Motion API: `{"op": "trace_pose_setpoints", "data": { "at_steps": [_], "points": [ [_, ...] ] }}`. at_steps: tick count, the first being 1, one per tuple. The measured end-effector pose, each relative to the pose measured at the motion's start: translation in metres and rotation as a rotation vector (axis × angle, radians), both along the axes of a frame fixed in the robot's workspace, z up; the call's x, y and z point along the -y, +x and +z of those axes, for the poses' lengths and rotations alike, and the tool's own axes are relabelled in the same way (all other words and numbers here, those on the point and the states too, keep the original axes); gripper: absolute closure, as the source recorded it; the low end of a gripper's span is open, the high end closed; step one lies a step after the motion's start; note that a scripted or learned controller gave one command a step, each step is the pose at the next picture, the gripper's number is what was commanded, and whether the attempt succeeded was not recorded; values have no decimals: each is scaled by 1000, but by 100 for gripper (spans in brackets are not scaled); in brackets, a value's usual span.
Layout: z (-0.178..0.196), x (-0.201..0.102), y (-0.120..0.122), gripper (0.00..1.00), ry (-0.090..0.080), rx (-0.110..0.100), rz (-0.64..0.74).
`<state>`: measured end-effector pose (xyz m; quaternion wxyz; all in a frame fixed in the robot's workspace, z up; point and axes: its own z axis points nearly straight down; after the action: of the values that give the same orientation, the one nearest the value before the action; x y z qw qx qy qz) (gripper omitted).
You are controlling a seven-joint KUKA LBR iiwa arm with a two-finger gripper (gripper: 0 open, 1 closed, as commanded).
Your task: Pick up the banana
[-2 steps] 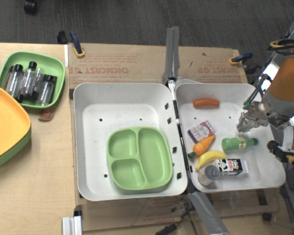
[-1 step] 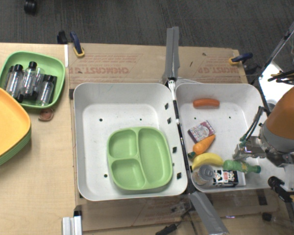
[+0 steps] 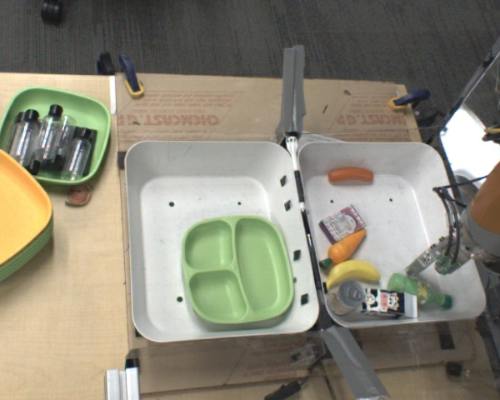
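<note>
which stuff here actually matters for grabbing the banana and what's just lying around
For the job:
banana, in the right bin
gripper

Just lying about:
carrot
sausage
purple packet
milk carton
green bottle
green divided tray
vials

There are two white bins [image 3: 142, 182]. One green plate [image 3: 236, 269] has three parts. There is one banana [image 3: 354, 272], one carrot [image 3: 348, 245], one hot dog [image 3: 351, 175], one purple pack [image 3: 342, 222], and one green bowl [image 3: 96, 119] holding four small bottles [image 3: 50, 142].
</note>
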<state>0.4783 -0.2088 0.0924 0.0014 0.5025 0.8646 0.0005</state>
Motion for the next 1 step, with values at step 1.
{"op": "trace_pose_setpoints", "data": {
  "at_steps": [1],
  "points": [
    [-1, 5, 17, 100, 1, -3, -398]
  ]
}}
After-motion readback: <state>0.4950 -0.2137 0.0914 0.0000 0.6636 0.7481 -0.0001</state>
